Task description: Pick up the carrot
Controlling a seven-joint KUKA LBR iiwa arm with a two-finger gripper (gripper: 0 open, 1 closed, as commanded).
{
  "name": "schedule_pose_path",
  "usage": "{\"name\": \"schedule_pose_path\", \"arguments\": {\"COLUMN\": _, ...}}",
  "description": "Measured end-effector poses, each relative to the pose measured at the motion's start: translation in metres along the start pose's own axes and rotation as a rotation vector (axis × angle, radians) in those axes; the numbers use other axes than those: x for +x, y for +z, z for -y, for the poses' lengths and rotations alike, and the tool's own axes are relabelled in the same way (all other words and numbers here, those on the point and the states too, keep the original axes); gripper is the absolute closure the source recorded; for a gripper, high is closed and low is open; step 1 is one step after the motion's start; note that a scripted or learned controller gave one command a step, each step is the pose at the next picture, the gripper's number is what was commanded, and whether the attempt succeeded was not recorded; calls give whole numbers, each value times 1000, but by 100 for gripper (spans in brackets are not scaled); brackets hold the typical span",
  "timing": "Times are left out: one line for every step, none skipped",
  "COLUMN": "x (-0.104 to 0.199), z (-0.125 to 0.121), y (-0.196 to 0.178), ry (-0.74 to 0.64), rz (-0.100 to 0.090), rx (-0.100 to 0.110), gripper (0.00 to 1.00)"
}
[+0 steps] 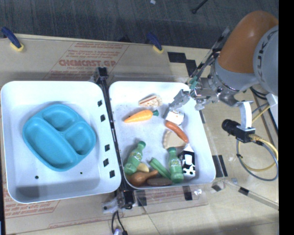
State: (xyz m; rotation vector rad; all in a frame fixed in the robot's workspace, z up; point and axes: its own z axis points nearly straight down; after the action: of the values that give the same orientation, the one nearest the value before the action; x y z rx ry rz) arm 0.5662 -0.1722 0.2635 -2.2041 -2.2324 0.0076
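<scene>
While the gripper point(179, 100) hangs over the right bin's point(205, 140) upper right corner, its grip state impossible to tell, the carrot point(138, 116) lies free on the bin floor to its left, long axis nearly level, green end toward the gripper.

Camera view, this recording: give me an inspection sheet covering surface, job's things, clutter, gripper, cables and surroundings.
Surface: two white bins side by side on a cardboard-covered bench; left bin holds a blue divided plate.
Job's things: carrot lies flat in the upper part of the right bin, nothing touching it.
Clutter: sandwich wedge, sausage, two green bottles, cow-patterned carton, other toy food at the near wall.
Gripper: gripper over the right bin's upper right corner, right of the carrot.
Cables: yellow and black loops right of the bins.
Surroundings: blue clamps on the bench's far edge.
</scene>
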Motion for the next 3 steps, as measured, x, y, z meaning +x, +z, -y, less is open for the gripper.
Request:
{"name": "schedule_pose_path", "arguments": {"x": 19, "z": -43, "y": 136, "ry": 77, "rz": -2, "rx": 12, "gripper": 0}}
{"name": "schedule_pose_path", "arguments": {"x": 85, "z": -58, "y": 173, "ry": -3, "rz": -2, "rx": 4, "gripper": 0}}
{"name": "schedule_pose_path", "arguments": {"x": 84, "z": -59, "y": 162, "ry": -9, "rz": 1, "rx": 7, "gripper": 100}}
